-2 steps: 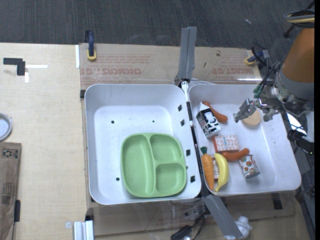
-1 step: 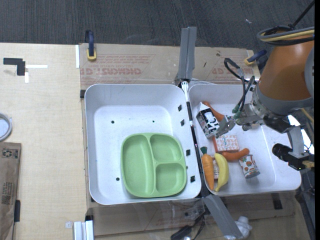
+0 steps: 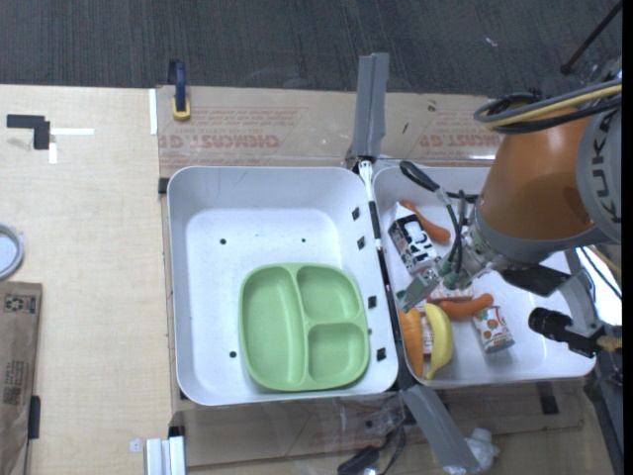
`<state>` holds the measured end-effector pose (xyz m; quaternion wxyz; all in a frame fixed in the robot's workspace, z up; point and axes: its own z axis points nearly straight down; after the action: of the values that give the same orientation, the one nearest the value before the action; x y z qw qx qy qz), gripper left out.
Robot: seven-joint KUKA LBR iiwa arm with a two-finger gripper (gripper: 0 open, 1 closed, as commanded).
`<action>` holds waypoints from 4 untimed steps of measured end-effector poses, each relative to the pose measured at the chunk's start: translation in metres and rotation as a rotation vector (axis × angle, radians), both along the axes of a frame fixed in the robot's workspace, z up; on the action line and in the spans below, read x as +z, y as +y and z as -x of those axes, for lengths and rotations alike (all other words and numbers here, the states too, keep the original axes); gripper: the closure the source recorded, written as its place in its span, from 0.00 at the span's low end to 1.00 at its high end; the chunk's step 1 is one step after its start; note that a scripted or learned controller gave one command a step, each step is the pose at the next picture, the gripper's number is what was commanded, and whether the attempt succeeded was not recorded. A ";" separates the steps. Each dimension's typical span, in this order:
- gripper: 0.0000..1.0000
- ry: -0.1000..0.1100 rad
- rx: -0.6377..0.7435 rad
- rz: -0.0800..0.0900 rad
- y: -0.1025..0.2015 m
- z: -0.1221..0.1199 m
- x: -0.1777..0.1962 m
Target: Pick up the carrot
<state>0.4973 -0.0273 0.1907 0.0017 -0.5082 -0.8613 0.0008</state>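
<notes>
Orange carrot (image 3: 468, 306) lies in right bin (image 3: 554, 362), just right of gripper (image 3: 442, 278); grip state can't tell. One banana (image 3: 439, 338), one can (image 3: 494, 329), possibly a second carrot (image 3: 431, 223) far side. Left bin (image 3: 198, 265): one green plate (image 3: 303, 327).

A pale wooden bench (image 3: 79, 226) stands against dark grey carpeted floor (image 3: 247, 18) beyond.

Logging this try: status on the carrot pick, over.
End effector low in right bin, grip unclear. Carrot just below it, on bin floor. Banana and small can crowd it.
</notes>
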 end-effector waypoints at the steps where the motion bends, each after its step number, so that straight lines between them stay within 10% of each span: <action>1: 0.00 0.000 0.000 0.000 0.000 0.000 0.000; 2: 0.00 -0.003 -0.158 0.002 -0.061 -0.038 0.000; 3: 0.00 -0.001 -0.211 0.001 -0.001 0.004 0.015; 4: 0.00 -0.001 -0.212 0.001 -0.001 0.004 0.015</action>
<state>0.4937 -0.0284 0.2054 0.0011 -0.5964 -0.8027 0.0010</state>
